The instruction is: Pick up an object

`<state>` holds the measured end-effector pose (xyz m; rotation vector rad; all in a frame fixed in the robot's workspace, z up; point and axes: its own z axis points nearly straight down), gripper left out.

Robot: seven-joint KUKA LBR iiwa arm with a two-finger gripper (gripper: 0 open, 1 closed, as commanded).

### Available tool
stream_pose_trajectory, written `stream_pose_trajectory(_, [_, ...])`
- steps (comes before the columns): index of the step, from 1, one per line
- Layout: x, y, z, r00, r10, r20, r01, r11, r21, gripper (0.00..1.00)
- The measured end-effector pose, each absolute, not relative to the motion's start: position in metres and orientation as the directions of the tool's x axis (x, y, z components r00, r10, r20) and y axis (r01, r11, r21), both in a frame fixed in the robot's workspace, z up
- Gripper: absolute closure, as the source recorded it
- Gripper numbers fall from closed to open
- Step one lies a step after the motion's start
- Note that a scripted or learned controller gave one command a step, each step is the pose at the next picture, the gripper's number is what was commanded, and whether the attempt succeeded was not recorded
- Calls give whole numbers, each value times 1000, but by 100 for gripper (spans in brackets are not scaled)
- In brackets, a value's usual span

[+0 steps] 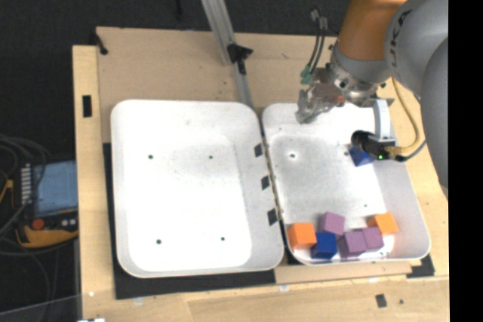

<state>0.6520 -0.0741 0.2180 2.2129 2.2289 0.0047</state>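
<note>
In the right bin (pixel 392 192) the small blocks are nearly cubes, so no long axis can be told. Most lie in a cluster at the near edge: an orange block (pixel 303 234), a blue block (pixel 325 245), purple blocks (pixel 351 237) and another orange block (pixel 386 222). One more blue block (pixel 361 156) lies apart, beside the right wall. The arm (pixel 377 19) bends down from the right, and its end effector (pixel 309 109) hangs over the far left corner of this bin; I cannot tell its state. The left bin (pixel 185 185) stands beside on the desk (pixel 151 64).

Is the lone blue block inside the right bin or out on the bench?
Inside. The blue block lies on the right bin floor near its far right wall.
</note>
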Motion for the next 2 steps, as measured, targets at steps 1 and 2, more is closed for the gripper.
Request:
stream_pose_trajectory(1, [644, -25, 232, -7, 1000, 2, 1000, 7, 1, 100])
stream_pose_trajectory(2, [632, 33, 242, -8, 1000, 3, 1000, 8, 0, 100])
